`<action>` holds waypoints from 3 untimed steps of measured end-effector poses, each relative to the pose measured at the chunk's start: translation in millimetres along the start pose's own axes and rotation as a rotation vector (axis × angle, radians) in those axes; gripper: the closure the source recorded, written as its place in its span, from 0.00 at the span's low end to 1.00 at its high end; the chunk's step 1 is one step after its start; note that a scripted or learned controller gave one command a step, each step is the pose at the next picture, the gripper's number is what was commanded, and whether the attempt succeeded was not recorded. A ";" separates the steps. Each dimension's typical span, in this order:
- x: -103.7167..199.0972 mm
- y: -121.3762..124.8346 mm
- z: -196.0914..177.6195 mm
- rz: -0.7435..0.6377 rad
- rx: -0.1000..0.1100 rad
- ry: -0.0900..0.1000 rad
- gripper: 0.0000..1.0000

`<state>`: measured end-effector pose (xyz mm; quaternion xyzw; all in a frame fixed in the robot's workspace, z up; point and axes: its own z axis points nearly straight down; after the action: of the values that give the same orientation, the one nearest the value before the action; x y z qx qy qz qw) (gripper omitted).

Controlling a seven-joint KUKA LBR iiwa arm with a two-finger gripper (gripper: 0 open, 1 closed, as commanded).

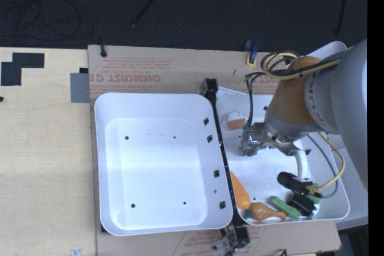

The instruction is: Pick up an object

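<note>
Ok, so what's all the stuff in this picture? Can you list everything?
left bin: one, white, on the cardboard
right bin: one, white, touching the left bin's right side
carrot: one, orange, right bin, along its left wall
tan toy: one, orange-tan, right bin's front edge, just right of the carrot's tip
green toy: one, green, right bin's front edge, right of the tan toy
pink thing: one, pinkish-red, right bin's back left corner; too blurred to name
cardboard: one sheet, brown, under both bins
bench: one, pale wood, left side
arm: one, grey with an orange band, reaching from the right over the right bin
</note>
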<state>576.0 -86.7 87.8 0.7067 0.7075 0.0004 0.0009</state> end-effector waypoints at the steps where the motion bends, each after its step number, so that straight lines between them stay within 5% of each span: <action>1: -16.5 3.1 -130.4 0.001 -0.010 -0.002 1.00; 2: -10.5 15.7 -9.5 -0.002 0.015 0.003 1.00; 3: -11.7 18.1 -26.1 -0.004 0.008 0.002 1.00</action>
<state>594.0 -98.4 113.9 0.7052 0.7090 -0.0019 -0.0024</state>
